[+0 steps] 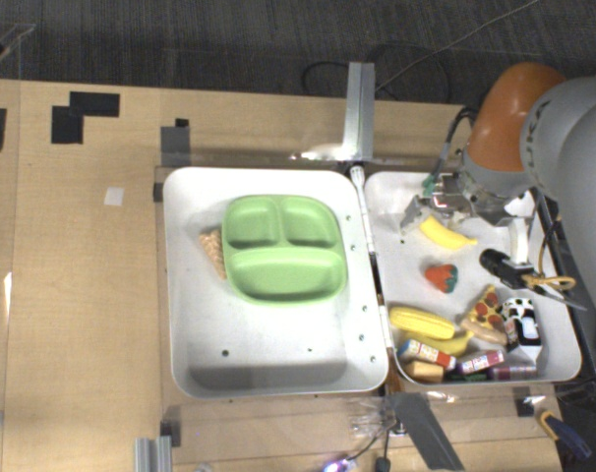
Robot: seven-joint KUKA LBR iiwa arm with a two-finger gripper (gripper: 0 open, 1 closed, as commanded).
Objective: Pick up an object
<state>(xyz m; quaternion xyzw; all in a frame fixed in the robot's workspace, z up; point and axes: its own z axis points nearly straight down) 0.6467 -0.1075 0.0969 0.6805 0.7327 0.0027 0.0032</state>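
Nearest, toys crowd the right bin's (573,357) front edge behind a banana (426,324); a red strawberry (441,277) sits mid-bin. Farther back, the gripper (438,205) hangs just over a small yellow piece (447,233), fingers spread, pinching nothing. The left bin (190,293) bears a green plate (281,246)

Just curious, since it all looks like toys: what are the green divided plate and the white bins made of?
The green divided plate looks like moulded plastic: one even colour, soft rounded compartment edges, a dull sheen. The white bins seem plastic or coated metal, hard to tell which: smooth, faintly glossy walls with small dark dots like fasteners.
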